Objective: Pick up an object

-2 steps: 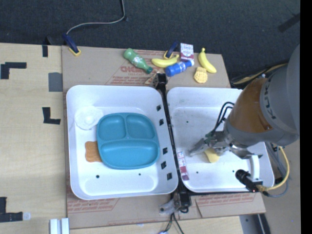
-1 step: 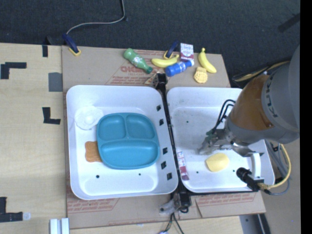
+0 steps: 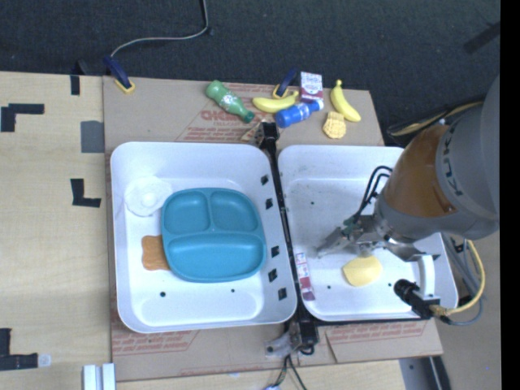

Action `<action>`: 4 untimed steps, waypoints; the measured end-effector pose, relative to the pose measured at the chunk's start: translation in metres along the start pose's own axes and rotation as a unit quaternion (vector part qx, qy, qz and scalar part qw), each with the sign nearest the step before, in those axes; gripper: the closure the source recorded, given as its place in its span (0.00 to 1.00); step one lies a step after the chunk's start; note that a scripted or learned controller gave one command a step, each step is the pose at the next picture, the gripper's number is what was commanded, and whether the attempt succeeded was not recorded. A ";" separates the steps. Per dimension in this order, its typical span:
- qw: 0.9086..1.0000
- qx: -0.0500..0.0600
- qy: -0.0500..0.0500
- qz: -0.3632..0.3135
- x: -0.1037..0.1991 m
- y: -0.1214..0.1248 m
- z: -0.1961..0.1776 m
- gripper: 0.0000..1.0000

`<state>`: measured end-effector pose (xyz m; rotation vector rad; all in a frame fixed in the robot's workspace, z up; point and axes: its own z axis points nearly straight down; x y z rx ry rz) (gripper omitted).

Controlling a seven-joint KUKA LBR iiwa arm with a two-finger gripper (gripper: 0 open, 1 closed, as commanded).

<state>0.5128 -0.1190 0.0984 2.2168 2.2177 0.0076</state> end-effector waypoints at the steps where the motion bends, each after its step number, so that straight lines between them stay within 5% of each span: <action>1: 1.000 0.003 -0.001 0.000 -0.040 0.072 -0.063 0.00; 2: 1.000 0.003 0.000 0.000 -0.024 0.001 0.012 0.00; 3: 1.000 0.003 -0.001 0.000 -0.063 0.071 -0.084 0.00; 4: 1.000 0.004 0.000 0.000 -0.022 0.009 -0.124 0.00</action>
